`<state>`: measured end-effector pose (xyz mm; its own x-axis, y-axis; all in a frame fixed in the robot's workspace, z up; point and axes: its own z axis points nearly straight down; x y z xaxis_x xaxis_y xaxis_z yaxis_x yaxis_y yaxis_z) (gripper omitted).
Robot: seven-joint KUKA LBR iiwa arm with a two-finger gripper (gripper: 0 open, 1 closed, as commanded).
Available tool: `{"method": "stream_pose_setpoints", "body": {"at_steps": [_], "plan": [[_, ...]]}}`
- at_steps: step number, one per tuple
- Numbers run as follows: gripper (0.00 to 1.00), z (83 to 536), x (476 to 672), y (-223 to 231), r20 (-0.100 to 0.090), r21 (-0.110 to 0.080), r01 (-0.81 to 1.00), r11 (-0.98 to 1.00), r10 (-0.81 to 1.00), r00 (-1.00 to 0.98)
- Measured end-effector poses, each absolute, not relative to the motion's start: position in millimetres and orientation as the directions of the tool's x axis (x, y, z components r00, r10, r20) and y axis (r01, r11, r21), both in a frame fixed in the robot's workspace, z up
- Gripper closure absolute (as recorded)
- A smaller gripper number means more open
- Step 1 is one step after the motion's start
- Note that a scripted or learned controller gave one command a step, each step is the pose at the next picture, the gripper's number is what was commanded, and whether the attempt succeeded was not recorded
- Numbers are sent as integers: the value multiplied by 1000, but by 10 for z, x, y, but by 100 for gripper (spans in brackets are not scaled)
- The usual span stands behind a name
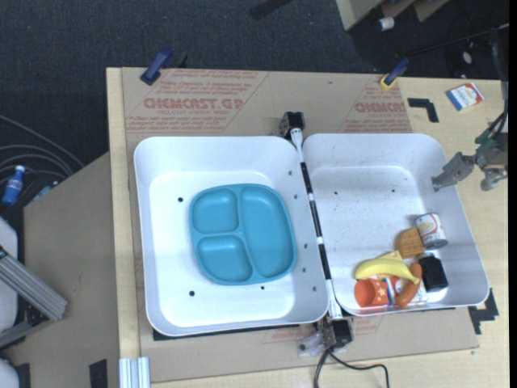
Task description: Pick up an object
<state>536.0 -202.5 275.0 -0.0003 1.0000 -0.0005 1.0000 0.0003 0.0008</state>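
Several small objects crowd the right bin's (363, 176) near right corner. They include a yellow banana (386, 267), an orange cup (368, 293) lying on its side, a brown block (409, 243), a small labelled can (430, 229) and a black box (434, 273). My gripper (471, 174) hangs over the right bin's far right rim, up and to the right of the pile. Its two grey fingers stand spread apart with nothing between them. It is open.
The left bin (161, 176) holds a blue divided plate (242, 233) in its middle. A black divider strip (311, 208) runs between the bins. Blue clamps (156, 67) and a small blue-and-white box (464, 95) sit on the cardboard bench top.
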Motion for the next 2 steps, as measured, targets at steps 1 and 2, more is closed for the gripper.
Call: {"method": "stream_pose_setpoints", "body": {"at_steps": [1,2], "plan": [[0,876,5079,-2076,-2,4,1000,-1,1000,1],[100,992,5099,-2074,-2,10,1000,-1,1000,1]]}}
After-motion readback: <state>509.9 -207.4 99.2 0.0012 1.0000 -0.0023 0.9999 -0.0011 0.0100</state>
